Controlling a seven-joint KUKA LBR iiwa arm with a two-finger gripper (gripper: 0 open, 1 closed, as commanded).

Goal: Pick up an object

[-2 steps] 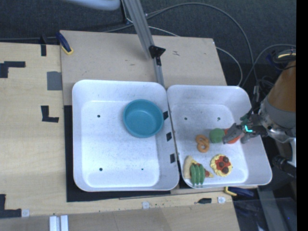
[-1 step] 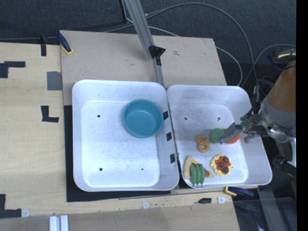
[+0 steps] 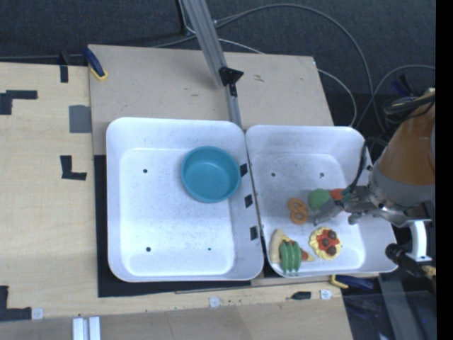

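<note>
Two bins: side by side on the bench, left bin (image 3: 134, 190) and right bin (image 3: 297, 147), so stuff can go from one to the other I guess.
Arm (image 3: 407, 165): comes in from the right and leans over the right bin's edge.
Blue bowl (image 3: 210, 173): sits alone in the left bin, upright, well away from the action.
Gripper (image 3: 333, 202): low in the right bin, right up against a green object (image 3: 319, 199); can't tell from here whether it's clamped or spread.
Small toys: pretzel (image 3: 298, 210) just left of that, round pizza-like piece (image 3: 326, 242) and a green veggie (image 3: 289, 253) near the front wall, untouched.
</note>
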